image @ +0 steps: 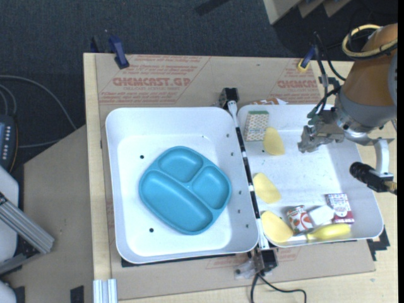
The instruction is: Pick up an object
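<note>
My gripper hovers over the upper right part of the right bin, on a grey arm with an orange band coming in from the right. Just left of it lies a pale yellow piece. A small green-and-white patterned box rests in the bin's far left corner. Another yellow piece lies by the left wall. Along the near wall sit a third yellow piece, a long yellow item, a red-and-white packet and a red patterned packet.
The left bin holds a blue divided plate. A black clamp sits at the top of the divider between the bins. Blue clips pin the cardboard base at its far corners.
</note>
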`<state>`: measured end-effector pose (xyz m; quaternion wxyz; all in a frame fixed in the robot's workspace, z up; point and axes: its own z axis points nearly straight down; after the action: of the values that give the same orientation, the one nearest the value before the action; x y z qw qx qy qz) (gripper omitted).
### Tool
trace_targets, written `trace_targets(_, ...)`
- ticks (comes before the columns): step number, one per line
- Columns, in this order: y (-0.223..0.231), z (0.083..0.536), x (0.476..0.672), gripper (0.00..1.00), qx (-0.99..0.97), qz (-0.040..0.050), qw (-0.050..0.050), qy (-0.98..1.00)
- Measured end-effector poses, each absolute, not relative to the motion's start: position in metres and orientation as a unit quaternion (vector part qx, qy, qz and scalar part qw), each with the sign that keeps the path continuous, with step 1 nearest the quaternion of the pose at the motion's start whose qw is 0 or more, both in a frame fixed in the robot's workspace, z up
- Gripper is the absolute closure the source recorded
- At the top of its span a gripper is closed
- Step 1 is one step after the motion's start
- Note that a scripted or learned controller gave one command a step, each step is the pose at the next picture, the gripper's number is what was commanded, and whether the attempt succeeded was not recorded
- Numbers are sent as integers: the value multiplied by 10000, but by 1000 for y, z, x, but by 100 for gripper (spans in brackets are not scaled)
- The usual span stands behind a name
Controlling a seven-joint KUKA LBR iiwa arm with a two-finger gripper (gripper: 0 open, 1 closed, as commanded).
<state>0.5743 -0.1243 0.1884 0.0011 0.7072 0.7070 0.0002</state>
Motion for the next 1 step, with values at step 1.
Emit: trace_targets(1,-124,188,574,0,7070,-2,4,7072)
